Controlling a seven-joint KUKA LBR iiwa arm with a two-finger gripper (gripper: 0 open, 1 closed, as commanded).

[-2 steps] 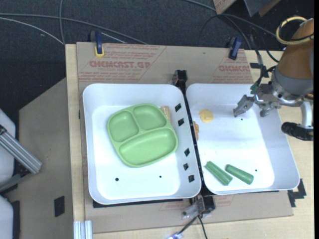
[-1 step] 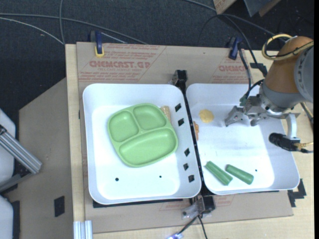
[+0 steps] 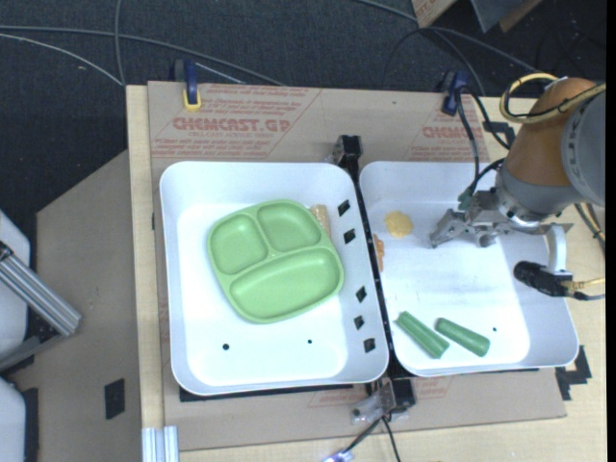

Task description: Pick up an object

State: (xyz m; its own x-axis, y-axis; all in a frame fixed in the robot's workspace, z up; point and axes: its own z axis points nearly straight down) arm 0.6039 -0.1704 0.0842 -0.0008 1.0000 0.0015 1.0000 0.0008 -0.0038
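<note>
Camera view: a green divided plate [image 3: 276, 261] is lying in the left bin [image 3: 183, 258]. In the right bin [image 3: 539, 340], a small yellow piece [image 3: 398, 223] is sitting near two green cylinders [image 3: 443, 335], while the pincer [image 3: 462, 231] is hovering with fingers spread, gripping nothing.
</note>
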